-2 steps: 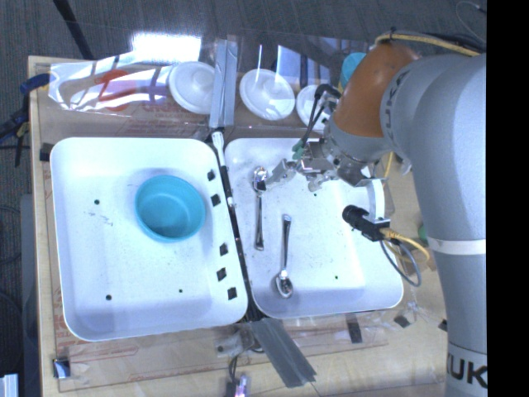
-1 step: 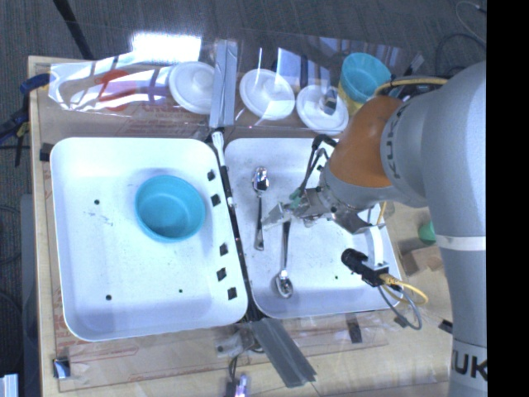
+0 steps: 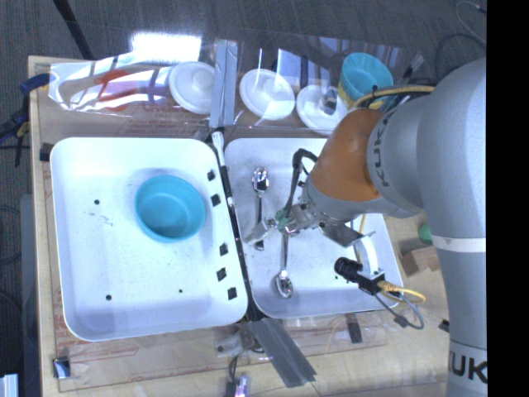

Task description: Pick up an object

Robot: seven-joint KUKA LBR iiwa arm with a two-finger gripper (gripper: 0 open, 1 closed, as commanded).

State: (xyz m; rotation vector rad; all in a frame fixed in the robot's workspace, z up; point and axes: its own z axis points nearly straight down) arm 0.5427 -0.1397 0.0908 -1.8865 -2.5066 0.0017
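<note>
Steel spoon (image 3: 283,275) lies low in right bin (image 3: 318,306), bowl nearest: light, stiff, slick; grip mid-handle. Gripper (image 3: 285,220) sits low over handle top; grip state unclear. Second spoon (image 3: 259,190) beyond. Blue bowl (image 3: 170,208) in left bin (image 3: 83,296).

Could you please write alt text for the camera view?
A grey arm reaches from the right over the right bin, its gripper low above two spoons. The left bin holds a blue bowl.
</note>
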